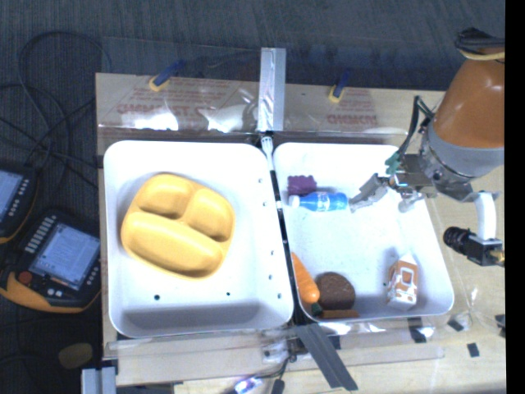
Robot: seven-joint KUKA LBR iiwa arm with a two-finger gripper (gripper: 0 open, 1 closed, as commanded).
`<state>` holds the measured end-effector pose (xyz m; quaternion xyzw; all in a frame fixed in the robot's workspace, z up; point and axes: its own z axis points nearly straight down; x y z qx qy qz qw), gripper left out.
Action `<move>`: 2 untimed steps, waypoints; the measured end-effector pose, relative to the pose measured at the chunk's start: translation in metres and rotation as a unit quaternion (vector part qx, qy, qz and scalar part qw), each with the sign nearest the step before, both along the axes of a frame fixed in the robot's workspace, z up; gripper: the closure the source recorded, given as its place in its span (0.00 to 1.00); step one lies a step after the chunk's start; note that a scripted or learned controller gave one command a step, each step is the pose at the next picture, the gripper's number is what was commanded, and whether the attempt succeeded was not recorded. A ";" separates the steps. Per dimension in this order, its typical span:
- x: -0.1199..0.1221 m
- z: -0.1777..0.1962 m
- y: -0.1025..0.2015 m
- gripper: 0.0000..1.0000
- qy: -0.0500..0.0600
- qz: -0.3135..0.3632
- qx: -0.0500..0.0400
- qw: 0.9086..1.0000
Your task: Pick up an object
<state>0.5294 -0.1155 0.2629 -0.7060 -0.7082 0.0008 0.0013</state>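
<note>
At the far left, off the surface [111, 89], lie two handheld pendants with screens [57, 257] amid dark cables; the left bin [115, 302] holds a large yellow loaf-shaped object [176, 222] that fills much of its floor; a metal bar [271, 89] stands upright at the back where the two bins meet. The right bin [435, 245] holds several small things: a purple piece [300, 184] near its back-left corner, touching a blue and white bottle [321, 201] lying on its side just in front of it; an orange carrot [305, 281] along the left wall near the front, with a dark brown round object [334, 288] just beside it; a small white and orange carton [402, 280] standing near the front-right corner. The gripper [384, 191] hangs over the back-right part of this bin, its fingers spread apart with nothing between them; one fingertip [361, 197] is just beside the bottle's cap end; the grey arm with its orange band [474, 105] comes in from the right.
</note>
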 end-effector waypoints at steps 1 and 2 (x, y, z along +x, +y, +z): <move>0.034 -0.037 -0.078 0.00 -0.001 0.061 -0.001 0.998; 0.080 -0.161 -0.043 0.00 -0.001 0.114 0.000 0.993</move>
